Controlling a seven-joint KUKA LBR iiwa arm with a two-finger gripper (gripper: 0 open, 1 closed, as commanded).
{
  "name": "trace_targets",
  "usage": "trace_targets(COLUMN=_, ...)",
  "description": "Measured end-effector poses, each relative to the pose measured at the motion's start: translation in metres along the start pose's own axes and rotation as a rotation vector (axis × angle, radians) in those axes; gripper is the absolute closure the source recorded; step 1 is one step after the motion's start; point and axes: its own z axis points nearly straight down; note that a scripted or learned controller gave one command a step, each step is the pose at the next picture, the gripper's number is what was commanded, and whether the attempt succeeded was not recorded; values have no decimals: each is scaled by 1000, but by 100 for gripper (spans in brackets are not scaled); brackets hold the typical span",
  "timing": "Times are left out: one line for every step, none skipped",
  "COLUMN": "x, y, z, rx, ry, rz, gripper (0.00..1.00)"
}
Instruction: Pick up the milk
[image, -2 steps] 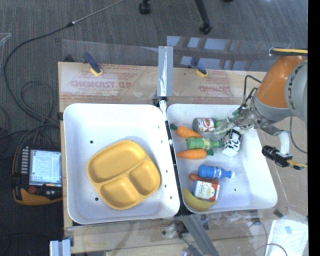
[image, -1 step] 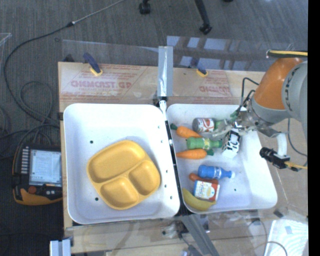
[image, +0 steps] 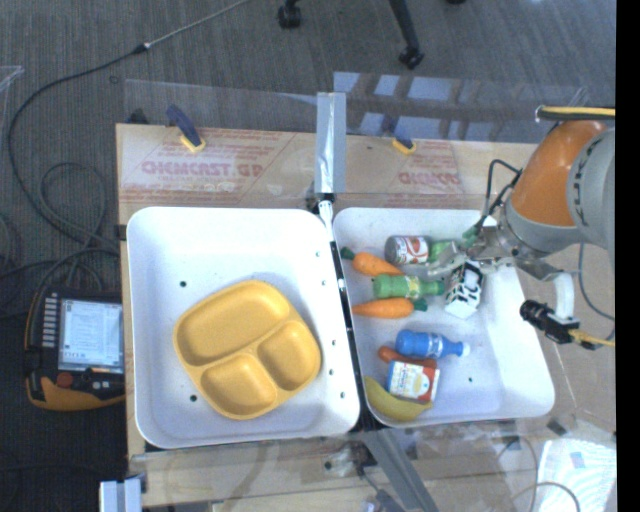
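The milk (image: 464, 292) is a small white carton with black patches, like a cow's hide. It sits tilted in the right bin (image: 530, 385), toward the bin's far right part, just beside the cap end of a green bottle (image: 405, 287). Its printing is too small to read.

My arm (image: 565, 190) reaches in from the right, its orange band above the bin's right rim. My claw (image: 458, 262) hangs low over the bin, just above the milk and next to a soda can (image: 408, 249). The claw is a grey blur against the can and the bottle, so I cannot tell whether it is released or clenched, nor whether it touches the carton.

Nearby lie two carrots, one (image: 373, 264) beside the can and one (image: 383, 308) below the green bottle. Nearer the front are a blue bottle (image: 428, 346), a red and white box (image: 412, 381) and a banana (image: 390, 403) partly hidden under that box. The left bin (image: 160, 300) holds a yellow divided plate (image: 248, 347).
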Motion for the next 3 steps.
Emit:
trace_targets(x=-2, y=3, z=-14, rx=-9, ry=-6, rz=-1, gripper=100)
trace_targets(x=-2, y=3, z=-13, rx=-6, ry=-6, rz=-1, gripper=0)
trace_targets(x=8, y=-18, z=12, rx=50, ry=19, rz=-24, gripper=0)
